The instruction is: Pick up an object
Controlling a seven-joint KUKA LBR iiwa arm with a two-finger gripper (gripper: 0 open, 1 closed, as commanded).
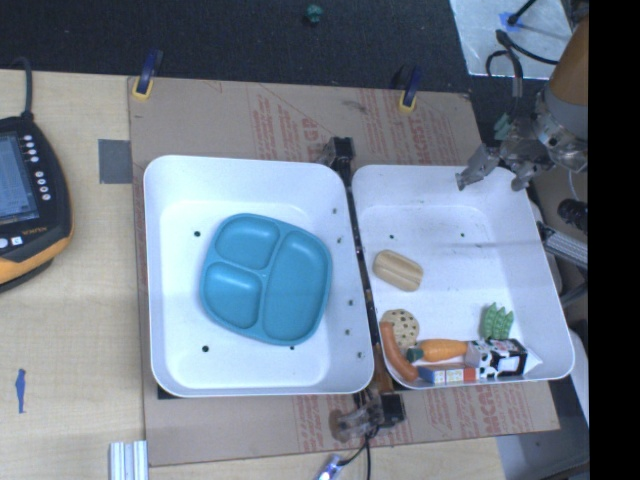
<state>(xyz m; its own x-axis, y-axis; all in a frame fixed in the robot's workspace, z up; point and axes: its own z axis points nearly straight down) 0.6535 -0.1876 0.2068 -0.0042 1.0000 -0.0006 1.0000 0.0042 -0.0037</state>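
In the camera view we see the tabletop (90,298) carrying two shallow white bins side by side on a brown cardboard sheet (300,118). The left bin (170,268) holds a blue divided plate (266,278), which lies flat near the bin's middle.

The right bin (450,218) holds the small things. A tan bread-like piece (397,269) lies alone toward the bin's left side, about midway between far and near walls. Along the near wall we find a cluster: a round cookie (400,323) at the left, an orange sausage-shaped piece (395,358) just beneath it by the near left corner, a carrot (443,349) lying lengthwise to the right of the cookie, a small red and white box (447,374) just near of the carrot, a black and white carton (500,360) at the right end, and a green leafy piece (496,322) just far of that carton.

The arm comes in from the right, and its end effector (498,169) hangs over the far right corner of the right bin, well apart from the cluster. Its two fingers are spread apart, released, with nothing between them.

A handheld controller (25,198) with a screen rests at the left edge of the tabletop. Two clamps (148,73) pin the cardboard's far edge.
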